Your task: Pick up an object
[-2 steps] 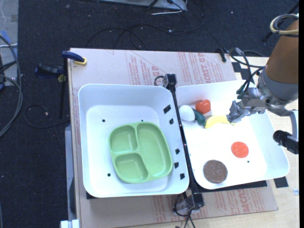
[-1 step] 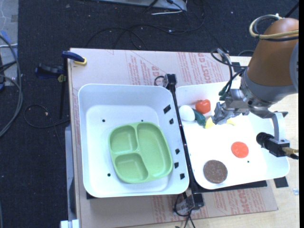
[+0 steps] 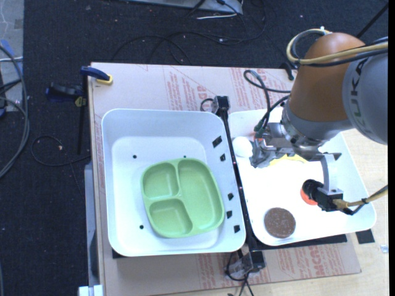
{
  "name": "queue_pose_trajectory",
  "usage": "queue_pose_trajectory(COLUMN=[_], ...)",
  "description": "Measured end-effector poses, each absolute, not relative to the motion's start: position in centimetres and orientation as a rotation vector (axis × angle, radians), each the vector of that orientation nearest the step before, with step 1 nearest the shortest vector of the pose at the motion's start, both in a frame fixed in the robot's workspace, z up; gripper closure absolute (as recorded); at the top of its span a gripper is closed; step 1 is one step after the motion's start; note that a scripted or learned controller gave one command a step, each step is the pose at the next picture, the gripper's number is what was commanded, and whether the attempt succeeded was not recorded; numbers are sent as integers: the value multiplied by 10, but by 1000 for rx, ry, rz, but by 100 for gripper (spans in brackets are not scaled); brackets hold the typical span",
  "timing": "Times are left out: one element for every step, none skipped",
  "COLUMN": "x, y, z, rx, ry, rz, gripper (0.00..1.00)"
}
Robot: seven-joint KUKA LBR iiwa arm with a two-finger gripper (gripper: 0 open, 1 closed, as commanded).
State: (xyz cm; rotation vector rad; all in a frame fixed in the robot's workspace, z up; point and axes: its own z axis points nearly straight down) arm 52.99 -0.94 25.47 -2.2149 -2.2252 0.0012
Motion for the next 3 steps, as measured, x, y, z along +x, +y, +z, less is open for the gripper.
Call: queue_pose_trajectory(x=[538, 530, 531], y=[45, 96, 93], z=[251, 231, 232], rx=[-2216, -2215, -2221], ry=[-2226, -2226, -2222], rz=[0, 2, 1], gripper=[100, 100, 0])
